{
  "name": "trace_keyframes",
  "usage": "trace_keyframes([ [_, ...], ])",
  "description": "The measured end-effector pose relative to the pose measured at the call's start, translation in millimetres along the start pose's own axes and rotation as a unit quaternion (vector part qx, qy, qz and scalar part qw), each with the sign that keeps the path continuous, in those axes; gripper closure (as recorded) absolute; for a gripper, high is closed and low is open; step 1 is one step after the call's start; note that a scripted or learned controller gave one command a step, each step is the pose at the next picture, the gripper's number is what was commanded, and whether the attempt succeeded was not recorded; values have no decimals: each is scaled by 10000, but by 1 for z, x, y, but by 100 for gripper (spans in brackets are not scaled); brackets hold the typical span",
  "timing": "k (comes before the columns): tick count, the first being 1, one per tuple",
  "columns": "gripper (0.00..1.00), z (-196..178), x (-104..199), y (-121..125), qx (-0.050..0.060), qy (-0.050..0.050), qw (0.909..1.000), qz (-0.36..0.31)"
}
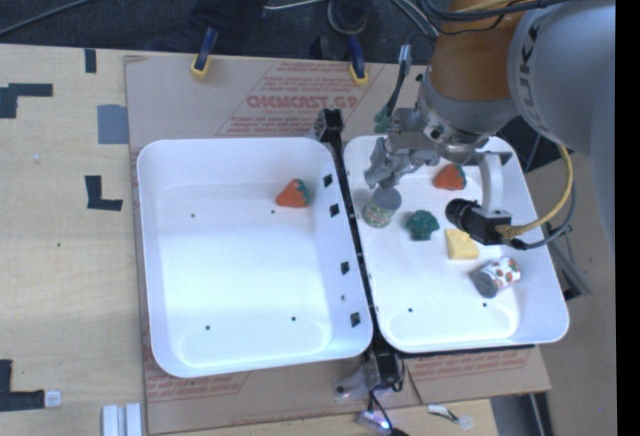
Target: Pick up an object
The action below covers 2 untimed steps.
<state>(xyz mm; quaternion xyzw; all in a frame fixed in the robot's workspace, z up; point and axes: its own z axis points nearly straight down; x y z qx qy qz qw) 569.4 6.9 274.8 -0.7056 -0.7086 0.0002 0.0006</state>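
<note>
Gripper (384,186) low in right bin (440,324), directly over small jar (378,212) for pickup; finger state unclear.

Arm (520,44) bent low — wrist downward

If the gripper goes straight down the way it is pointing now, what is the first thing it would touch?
Most likely the small grey-green jar in the right bin. The gripper hangs directly over it, pointing down. Depth is hard to judge from this slanted view, so it may already be touching the jar.
</note>
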Motion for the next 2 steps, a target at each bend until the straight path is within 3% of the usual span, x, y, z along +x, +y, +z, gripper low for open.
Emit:
trace_keyframes([
  [2, 100, 24, 87, 35, -3, -2, 10000, 5],
])
